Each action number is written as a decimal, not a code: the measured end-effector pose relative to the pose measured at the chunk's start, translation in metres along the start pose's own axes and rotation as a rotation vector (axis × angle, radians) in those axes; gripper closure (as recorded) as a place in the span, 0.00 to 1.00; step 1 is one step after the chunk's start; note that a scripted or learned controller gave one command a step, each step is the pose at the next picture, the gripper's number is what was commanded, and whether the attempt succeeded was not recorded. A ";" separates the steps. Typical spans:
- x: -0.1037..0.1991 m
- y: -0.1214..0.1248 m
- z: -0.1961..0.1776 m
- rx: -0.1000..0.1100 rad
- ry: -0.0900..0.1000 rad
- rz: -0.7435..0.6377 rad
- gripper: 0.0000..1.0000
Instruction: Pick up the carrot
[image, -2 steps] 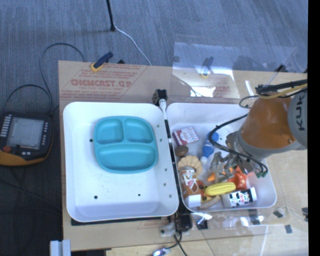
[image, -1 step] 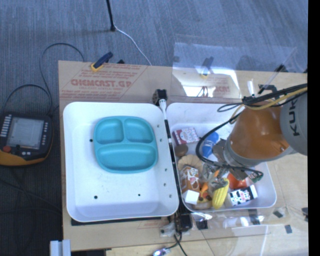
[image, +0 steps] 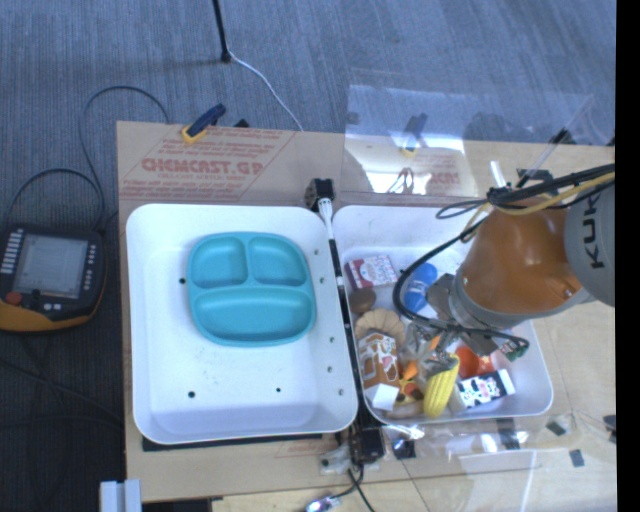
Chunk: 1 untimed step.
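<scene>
Orange-banded arm (image: 520, 262) hides its hand's grip, cannot tell; cardboard (image: 205, 165) reads "CHEMCAST GP".

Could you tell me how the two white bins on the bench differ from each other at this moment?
The left bin holds one thing, a blue divided plate, lying flat; the right bin holds a crowded heap of small items, among them a yellow corn cob. The arm reaches down into the right bin, while the left bin has no arm over it. Both are shallow, white and rounded at the corners, set side by side.
</scene>
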<state>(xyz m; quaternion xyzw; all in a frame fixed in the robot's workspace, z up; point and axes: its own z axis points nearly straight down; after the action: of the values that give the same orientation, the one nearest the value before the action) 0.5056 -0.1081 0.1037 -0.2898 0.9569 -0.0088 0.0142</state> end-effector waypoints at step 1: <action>-0.017 0.026 -0.081 -0.021 0.020 0.249 1.00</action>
<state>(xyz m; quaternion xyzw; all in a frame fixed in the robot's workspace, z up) 0.5023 -0.0765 0.1848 -0.1686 0.9857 0.0002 0.0026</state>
